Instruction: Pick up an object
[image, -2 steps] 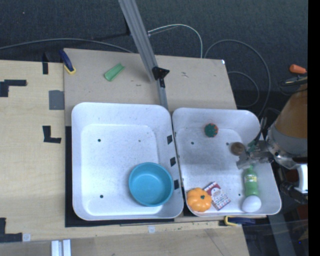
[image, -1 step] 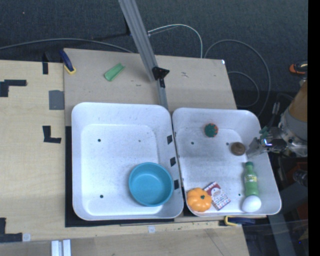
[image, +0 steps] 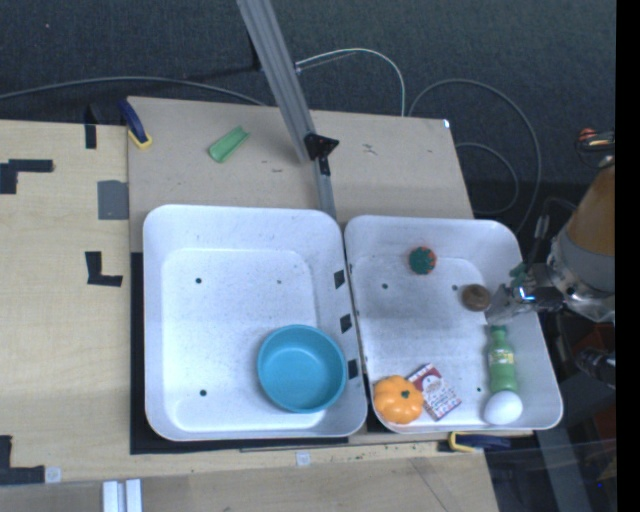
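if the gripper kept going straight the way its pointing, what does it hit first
Probably the small brown round object, which lies just ahead of the two-finger gripper as it points left into the right-hand white bin. Height is unclear from this slanted view, so it might pass over it.

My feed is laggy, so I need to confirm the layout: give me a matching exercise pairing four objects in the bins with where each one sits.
Objects:
1. blue bowl
2. orange pumpkin
3. green bottle
4. teal ball

Places:
A. upper part of the right bin
B. right side of the right bin, just above the white egg
C. lower right of the left bin
D. lower left corner of the right bin, beside the red and white packet

Pairs: 1-C, 2-D, 3-B, 4-A
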